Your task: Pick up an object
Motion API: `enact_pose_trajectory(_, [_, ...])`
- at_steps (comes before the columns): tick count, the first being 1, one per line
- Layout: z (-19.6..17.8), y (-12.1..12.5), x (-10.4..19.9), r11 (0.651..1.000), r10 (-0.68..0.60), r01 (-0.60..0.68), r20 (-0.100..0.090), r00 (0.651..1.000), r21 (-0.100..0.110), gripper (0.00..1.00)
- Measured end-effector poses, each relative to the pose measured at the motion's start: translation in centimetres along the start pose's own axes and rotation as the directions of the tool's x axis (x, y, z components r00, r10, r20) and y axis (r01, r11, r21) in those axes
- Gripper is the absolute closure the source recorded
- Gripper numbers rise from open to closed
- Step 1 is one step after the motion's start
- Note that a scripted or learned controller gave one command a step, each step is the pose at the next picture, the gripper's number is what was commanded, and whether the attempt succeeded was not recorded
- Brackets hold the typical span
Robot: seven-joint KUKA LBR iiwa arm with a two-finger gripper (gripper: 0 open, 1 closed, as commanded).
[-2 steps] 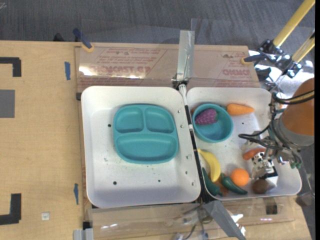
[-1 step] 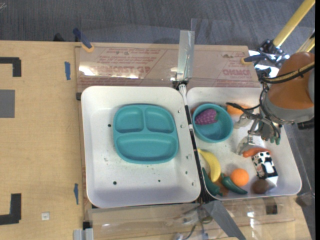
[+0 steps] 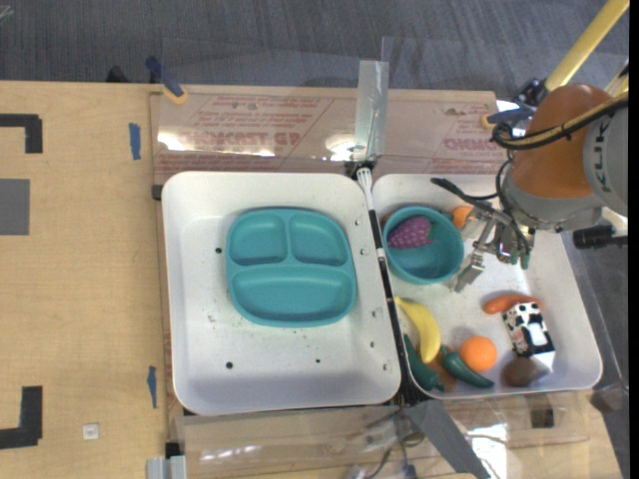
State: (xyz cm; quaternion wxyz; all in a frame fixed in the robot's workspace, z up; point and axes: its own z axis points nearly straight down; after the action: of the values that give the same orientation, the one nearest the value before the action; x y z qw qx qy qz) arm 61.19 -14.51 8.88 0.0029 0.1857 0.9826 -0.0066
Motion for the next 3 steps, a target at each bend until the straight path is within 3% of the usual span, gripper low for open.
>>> enact_pose_trajectory(1, [-0.2,-0.1,-2.7,0.999,0.049,-0.048,-0.044,0.998,0.014,0.0])
enact_pose_trajectory(2, [-0.1,-0.9,-4.1,0.968,0.252,-0.251,-0.052,0.966,0.024,0.0])
enact_pose_trajectory(3, [0.0,-1.5,-4.0,0.89,0.456,-0.455,-0.002,0.89,0.019,0.0])
